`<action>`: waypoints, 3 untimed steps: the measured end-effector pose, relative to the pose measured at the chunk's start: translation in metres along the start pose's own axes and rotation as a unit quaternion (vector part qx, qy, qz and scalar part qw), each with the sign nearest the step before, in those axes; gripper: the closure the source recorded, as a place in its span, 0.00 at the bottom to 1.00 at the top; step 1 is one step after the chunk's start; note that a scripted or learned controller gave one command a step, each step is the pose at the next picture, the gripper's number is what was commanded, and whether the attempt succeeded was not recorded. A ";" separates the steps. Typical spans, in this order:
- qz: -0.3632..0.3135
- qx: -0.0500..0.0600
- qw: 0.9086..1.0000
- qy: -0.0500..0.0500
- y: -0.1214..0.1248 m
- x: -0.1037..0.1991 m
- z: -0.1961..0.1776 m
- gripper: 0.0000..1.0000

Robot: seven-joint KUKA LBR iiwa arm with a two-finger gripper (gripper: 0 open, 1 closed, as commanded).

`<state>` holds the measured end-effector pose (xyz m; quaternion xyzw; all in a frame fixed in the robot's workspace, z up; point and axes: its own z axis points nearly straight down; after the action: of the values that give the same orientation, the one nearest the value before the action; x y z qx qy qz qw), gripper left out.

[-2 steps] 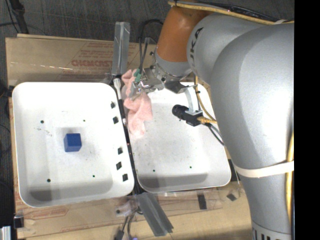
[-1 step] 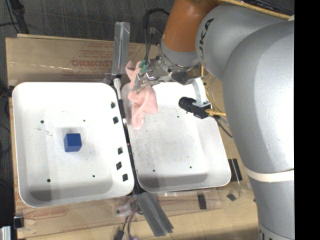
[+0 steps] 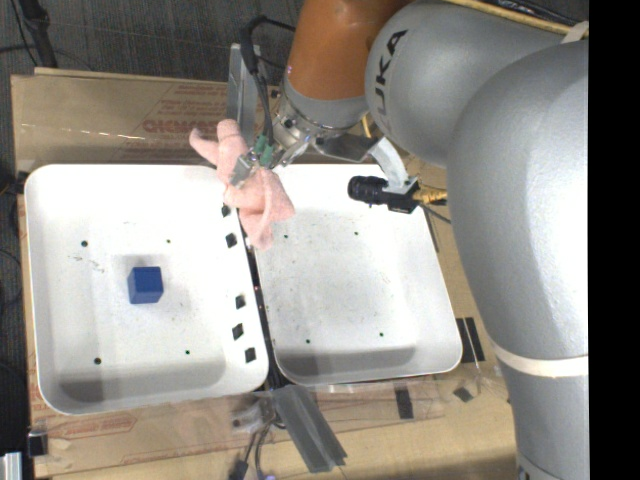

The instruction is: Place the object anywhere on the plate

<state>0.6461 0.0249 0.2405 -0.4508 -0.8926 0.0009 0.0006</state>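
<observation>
Brown cardboard covers the bench (image 3: 110, 108) across the upper left of the frame, under a dark backdrop. On it sit two shallow white bins side by side: the left bin (image 3: 60, 228) fills the left half of the picture, and the right bin (image 3: 400, 308) fills the centre and lower right.

Largest of all is the grey arm (image 3: 520, 218), which enters from the right edge and bulks over the whole right side. It bends toward the upper centre, where its orange band (image 3: 330, 38) sits above the wrist. The wrist points down and to the left, toward the top end of the seam between the bins.

At that spot is the gripper (image 3: 250, 163), near the upper centre of the frame. A soft pink toy (image 3: 262, 203) hangs there. Its long axis slants from upper left to lower right, with one end poking up and left of the gripper and the larger part drooping below it over the seam and the top left corner of the right bin. The fingers look clenched on the toy's middle, so it appears to be grasped, though the contact is small and hard to make out.

A small blue cube (image 3: 146, 284) rests on the floor of the left bin, lower left of the gripper and well apart from it. No plate can be made out, so I cannot tell which way the toy must travel.
</observation>
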 end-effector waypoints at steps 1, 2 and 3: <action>-0.201 0.001 0.980 0.001 0.031 0.041 0.012 1.00; -0.394 -0.001 0.919 -0.001 0.067 0.080 0.018 1.00; -0.452 -0.001 0.892 -0.002 0.092 0.125 0.011 1.00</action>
<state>0.6461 0.1801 0.2297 0.0013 -1.0000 0.0001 -0.0010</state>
